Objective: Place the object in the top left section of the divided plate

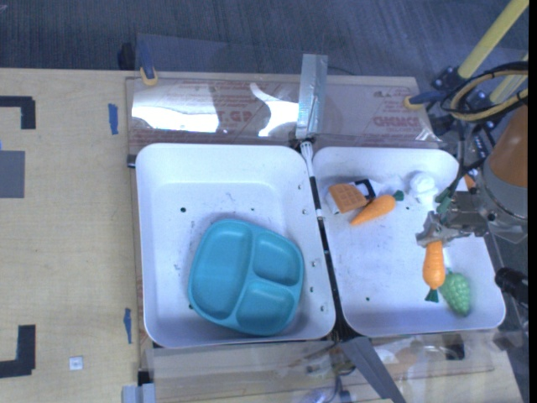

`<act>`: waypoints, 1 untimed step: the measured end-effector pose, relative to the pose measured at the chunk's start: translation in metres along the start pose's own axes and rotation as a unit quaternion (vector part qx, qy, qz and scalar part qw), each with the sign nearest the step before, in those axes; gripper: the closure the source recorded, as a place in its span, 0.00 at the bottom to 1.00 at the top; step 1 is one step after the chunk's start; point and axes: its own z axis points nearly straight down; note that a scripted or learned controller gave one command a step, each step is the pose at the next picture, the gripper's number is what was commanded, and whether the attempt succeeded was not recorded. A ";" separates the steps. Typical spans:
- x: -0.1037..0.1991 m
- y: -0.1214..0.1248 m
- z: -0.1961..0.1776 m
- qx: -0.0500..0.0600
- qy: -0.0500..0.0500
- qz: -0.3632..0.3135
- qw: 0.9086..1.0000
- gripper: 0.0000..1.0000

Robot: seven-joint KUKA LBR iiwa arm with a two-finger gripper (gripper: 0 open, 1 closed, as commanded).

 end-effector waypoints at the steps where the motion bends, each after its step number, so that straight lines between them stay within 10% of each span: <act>1: -0.004 -0.003 -0.093 -0.003 -0.001 -0.047 0.999 1.00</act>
